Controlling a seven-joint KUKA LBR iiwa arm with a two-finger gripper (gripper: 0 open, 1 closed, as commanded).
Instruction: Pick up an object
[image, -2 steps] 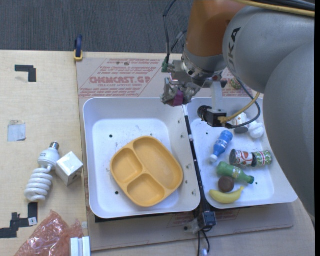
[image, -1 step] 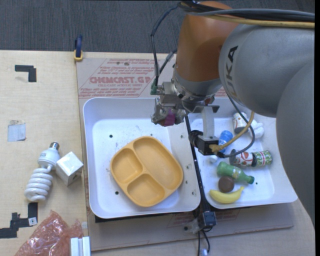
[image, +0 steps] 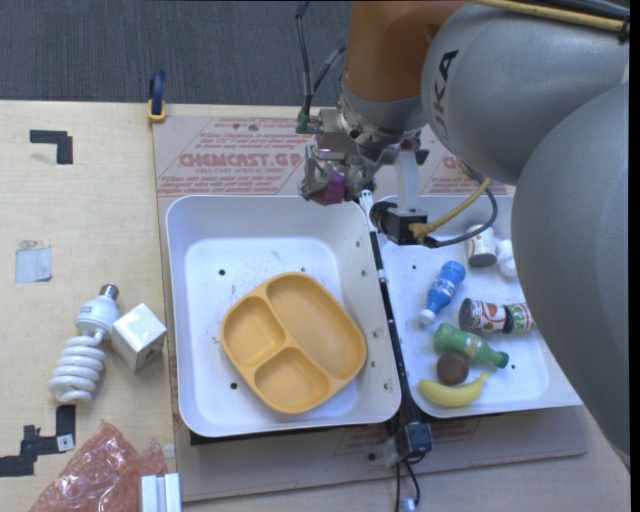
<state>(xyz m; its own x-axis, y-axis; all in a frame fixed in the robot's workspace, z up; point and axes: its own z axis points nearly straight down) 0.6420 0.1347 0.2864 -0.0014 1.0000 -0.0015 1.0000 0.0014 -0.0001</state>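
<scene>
Tan surface (image: 90, 240), two white bins. My gripper (image: 330, 185) hovers at the left bin's (image: 190, 300) far rim, something purple by it (grasp state unclear, I can't tell). Yellow divided plate (image: 292, 342) in left bin; bottles, banana (image: 452, 391) in right bin (image: 530, 385).

A yellow-orange divided plate (image: 292, 342) lies in a white bin (image: 190, 300); beside it, a yellow banana (image: 452, 392).

Red print reading "CHEMCAST" runs across the brown protective sheet (image: 240, 150) behind the bins.
</scene>
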